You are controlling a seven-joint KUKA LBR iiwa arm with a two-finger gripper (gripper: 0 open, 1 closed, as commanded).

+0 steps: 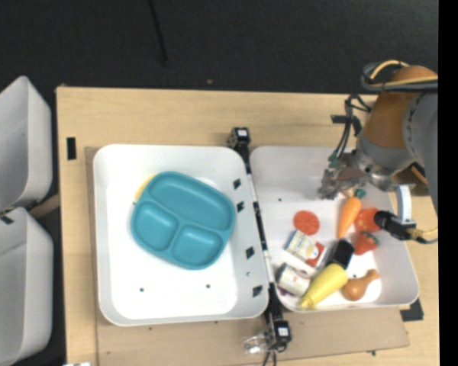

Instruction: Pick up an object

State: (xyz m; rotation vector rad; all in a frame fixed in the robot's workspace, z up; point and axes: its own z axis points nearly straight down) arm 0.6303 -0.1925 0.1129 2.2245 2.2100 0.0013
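Pincer (337,183) hangs low in the right bin (290,166), just above the carrot (349,216); whether it is apart, I cannot tell. Reaching stage, seemingly; next it must drop squarely onto the carrot.

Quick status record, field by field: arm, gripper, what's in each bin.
arm: reaches in from the right, over the right bin
gripper: low over the bin's far side, just above the carrot; nothing seen held
right bin: carrot, red disc, yellow bottle, small cans, brown pear-shaped toy, red items
left bin: blue divided plate
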